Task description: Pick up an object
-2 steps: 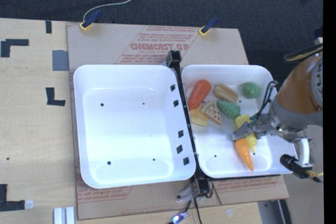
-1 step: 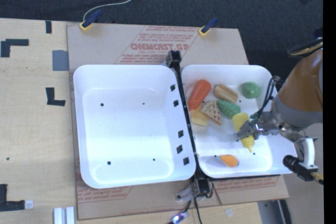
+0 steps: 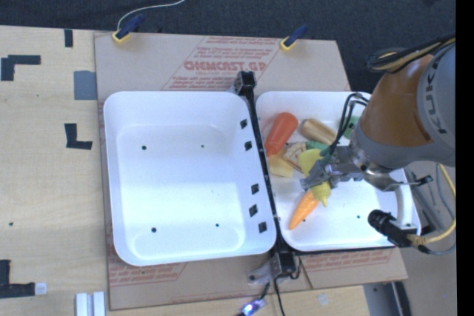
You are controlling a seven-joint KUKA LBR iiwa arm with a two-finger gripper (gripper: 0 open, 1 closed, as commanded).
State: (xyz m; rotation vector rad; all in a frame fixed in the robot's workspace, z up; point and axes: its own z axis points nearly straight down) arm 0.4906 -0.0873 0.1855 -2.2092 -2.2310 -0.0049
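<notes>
The carrot [image 3: 305, 209] lies in the right bin [image 3: 348, 233], leafy end right under the tool [image 3: 320, 175]; can't tell how the tool's set. Red pepper [image 3: 281, 132], bread roll [image 3: 318, 130] and a pale chunk [image 3: 281, 166] crowd just beside it. My worry: the tool clips a neighbour, or the tapered carrot squirts out. Left bin [image 3: 118, 159] sits alongside.

A heap of toy food lay in the right-hand shallow white bin [image 3: 337, 237], against its left wall. A smooth orange-red carrot-shaped piece [image 3: 281, 132] slanted at the back, a tan bread-like roll [image 3: 317, 130] just beside it. A pale yellow chunk [image 3: 281, 166] sat below. A small orange carrot with a yellow-green top [image 3: 306, 208] pointed towards the front-left.
</notes>
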